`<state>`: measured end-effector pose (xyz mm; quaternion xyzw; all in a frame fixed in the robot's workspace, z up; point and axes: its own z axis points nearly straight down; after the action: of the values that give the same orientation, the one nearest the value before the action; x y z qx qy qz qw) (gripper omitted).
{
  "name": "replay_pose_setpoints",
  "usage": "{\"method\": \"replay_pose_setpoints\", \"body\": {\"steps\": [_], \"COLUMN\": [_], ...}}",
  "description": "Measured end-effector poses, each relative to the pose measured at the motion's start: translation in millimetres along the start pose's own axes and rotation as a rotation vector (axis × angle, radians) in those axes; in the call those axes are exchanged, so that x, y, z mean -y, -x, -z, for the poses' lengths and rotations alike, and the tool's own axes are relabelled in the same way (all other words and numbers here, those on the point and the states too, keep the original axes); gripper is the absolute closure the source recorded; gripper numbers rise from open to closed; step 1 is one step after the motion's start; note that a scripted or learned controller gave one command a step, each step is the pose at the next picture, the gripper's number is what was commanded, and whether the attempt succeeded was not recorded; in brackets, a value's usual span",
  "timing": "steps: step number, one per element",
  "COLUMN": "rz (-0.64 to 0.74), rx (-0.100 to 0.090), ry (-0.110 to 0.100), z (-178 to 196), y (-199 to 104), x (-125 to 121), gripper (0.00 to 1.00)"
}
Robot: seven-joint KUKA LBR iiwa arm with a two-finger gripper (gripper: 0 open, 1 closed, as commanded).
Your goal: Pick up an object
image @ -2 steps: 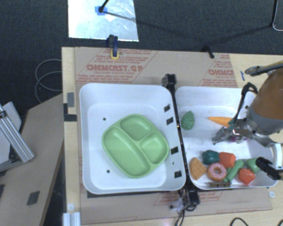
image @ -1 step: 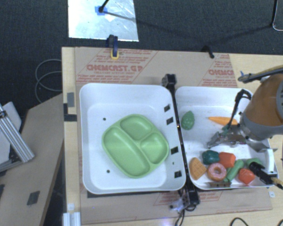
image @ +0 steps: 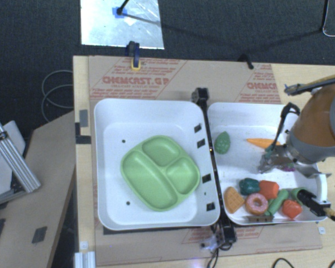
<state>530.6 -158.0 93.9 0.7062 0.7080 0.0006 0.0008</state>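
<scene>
1. Bench (image: 156, 74) under brown board with red lettering; two shallow white bins side by side, left bin (image: 109, 149), right bin (image: 240, 119).
2. Left bin: one green divided plate (image: 159, 172), three compartments, lying flat near the middle, tilted diagonally.
3. Right bin: cluster of toy food along the near edge. Orange wedge (image: 233, 199) at the near left corner; teal piece (image: 248, 185) just beyond it; pink-frosted doughnut (image: 256, 204) touching both teal piece and red piece (image: 268, 188); green pod (image: 276, 204) slanting beside the doughnut; red-orange piece (image: 292, 209) at the right end of the cluster.
4. Also in right bin, apart from the cluster: dark green lumpy item (image: 221, 143) near the left wall, and carrot (image: 261, 143) lying flat toward the middle, tip pointing left.
5. Arm (image: 321, 124) in from the right, orange band over grey wrist, above the right part of the right bin.
6. Gripper (image: 271, 163) low over bin floor, between carrot and red piece, just beyond the cluster. Nothing seen between fingers. Fingers blurred and dark against shadow; apart or together cannot be told.
7. Blue-and-yellow clamp (image: 134, 55) at far edge of board; shiny sheet (image: 121, 15) on the dark floor beyond.
</scene>
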Motion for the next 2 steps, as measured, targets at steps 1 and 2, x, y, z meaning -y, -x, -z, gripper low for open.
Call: {"method": "replay_pose_setpoints", "body": {"steps": [1, 2], "rz": [0.002, 0.003], "rx": [0.001, 0.002], "ry": [0.004, 0.005], "z": [62.0, 125.7], "y": [-5.1, -6.6], "x": [-3.5, -5.9], "gripper": [1.0, 1.0]}}
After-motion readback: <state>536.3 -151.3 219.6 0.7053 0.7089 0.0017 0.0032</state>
